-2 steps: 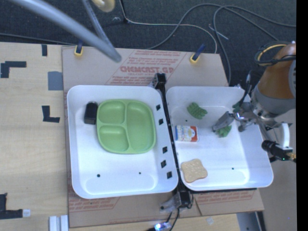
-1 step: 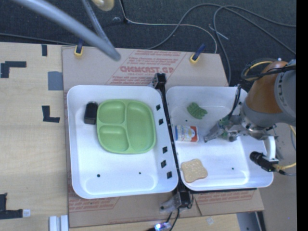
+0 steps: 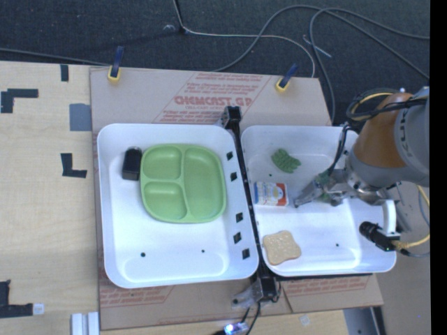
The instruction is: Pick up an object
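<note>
In the right bin [image 3: 328, 257] lie a small green ridged object [image 3: 285, 160] near the back, a white carton with red and blue print [image 3: 270, 193] by the left wall, and a tan toast-shaped piece [image 3: 281, 247] at the front left. My gripper [image 3: 303, 199] hangs low over the middle of this bin, pointing left, just right of the carton and apart from it. Nothing can be seen held in it. The grey arm with its orange band [image 3: 380, 142] comes in from the right.
The left bin [image 3: 119, 257] holds a green divided plate [image 3: 184, 183] with a small black block [image 3: 131, 164] beside its left edge. A black divider [image 3: 241, 187] with clips runs between the bins. Cables lie on the dark floor behind the bench.
</note>
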`<state>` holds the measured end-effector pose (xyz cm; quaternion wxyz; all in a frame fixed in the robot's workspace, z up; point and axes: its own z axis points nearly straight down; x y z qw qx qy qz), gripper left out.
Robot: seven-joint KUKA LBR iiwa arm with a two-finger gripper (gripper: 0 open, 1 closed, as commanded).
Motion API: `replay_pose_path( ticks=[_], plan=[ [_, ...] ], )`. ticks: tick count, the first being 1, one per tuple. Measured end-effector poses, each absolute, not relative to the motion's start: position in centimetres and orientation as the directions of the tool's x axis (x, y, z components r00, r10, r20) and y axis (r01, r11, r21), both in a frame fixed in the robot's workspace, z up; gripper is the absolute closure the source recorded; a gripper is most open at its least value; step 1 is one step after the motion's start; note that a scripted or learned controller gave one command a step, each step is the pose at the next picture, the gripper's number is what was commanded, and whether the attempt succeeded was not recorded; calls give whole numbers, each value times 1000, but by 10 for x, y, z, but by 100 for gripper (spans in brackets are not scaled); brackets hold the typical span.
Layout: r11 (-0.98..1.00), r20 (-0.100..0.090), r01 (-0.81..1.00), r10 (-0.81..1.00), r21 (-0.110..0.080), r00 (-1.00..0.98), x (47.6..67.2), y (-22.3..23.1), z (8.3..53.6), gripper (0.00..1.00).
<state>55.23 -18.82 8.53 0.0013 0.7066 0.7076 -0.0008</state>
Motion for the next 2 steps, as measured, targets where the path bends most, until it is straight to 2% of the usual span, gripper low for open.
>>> replay_pose_path(
  ticks=[1,2],
  plan=[
    [2,-4,1000,1000,4,-2,553,-188,97,100],
    [1,-1,1000,1000,4,-1,547,-190,156,100]
  ],
)
